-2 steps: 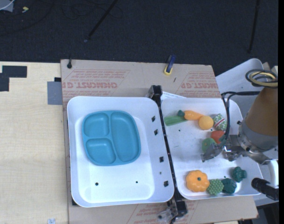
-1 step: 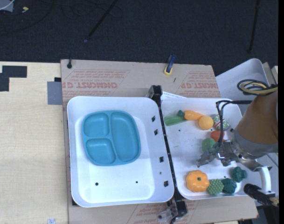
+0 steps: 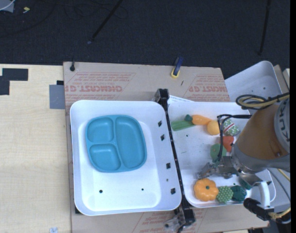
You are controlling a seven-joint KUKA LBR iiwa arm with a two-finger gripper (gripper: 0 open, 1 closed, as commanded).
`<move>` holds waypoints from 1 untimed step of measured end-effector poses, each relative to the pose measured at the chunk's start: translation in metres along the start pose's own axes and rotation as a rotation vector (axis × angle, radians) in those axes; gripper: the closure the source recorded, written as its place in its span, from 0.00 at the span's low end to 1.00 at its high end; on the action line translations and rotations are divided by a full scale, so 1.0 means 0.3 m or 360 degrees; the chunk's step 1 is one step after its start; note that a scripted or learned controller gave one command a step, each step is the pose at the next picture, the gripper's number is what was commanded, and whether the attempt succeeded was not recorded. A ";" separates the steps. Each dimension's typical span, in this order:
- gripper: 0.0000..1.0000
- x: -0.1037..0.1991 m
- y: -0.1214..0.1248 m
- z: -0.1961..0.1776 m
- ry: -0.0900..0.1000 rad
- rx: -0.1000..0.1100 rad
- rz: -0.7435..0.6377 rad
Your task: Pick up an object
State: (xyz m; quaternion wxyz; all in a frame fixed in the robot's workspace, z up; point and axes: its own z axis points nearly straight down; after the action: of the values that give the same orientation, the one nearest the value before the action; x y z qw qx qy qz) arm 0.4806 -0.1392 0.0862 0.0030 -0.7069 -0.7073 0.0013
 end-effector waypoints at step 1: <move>1.00 -0.006 0.001 -0.043 -0.0001 -0.0003 0.0011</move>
State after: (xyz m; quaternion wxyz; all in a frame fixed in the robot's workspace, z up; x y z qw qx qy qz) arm 0.4811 -0.1412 0.0990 0.0021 -0.7094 -0.7048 0.0007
